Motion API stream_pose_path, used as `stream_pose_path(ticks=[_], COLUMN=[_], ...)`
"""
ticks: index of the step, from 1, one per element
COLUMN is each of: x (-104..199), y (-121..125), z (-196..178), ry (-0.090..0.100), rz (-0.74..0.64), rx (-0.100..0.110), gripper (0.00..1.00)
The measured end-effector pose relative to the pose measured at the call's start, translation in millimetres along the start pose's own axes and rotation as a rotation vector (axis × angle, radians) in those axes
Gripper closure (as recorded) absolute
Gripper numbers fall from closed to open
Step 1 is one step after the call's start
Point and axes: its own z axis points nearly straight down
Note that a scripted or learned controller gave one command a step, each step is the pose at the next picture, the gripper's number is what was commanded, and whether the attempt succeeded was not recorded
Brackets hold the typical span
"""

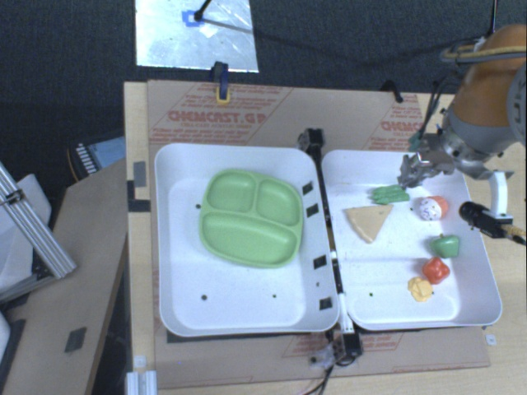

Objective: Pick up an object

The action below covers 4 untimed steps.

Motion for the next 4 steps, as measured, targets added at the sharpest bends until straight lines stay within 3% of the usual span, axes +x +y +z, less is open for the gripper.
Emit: stream_pose_path(ticks=[1, 4], x=[0, 150], y=[2, 35], z=[-46, -39], ry=[-0.001, 0.001], rz=[0.000, -0.004], rx=[-0.003, 0.001], gripper=[1.00, 1.00])
